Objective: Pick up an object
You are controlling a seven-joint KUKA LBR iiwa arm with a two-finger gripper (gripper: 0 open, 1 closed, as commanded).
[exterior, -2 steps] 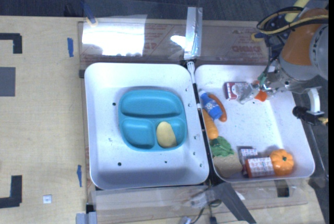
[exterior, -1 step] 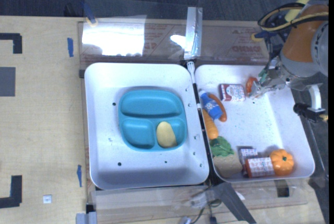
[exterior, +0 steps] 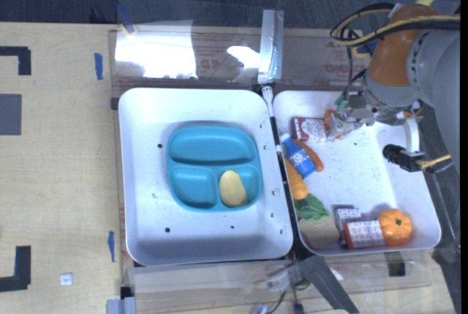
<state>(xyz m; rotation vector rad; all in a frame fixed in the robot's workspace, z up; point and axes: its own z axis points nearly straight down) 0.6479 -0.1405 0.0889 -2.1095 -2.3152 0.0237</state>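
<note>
The small red-and-white packet lies at about eleven o'clock in the right white bin, just beside my gripper. I judge nothing lifted yet: approach done, grasp and lift remain. Whether the gripper is closed on anything, I cannot tell.

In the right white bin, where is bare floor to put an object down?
The right white bin has bare floor in its middle, between the red packet and the small orange pumpkin. Its left edge is crowded: blue bottle, green leafy toy.
</note>
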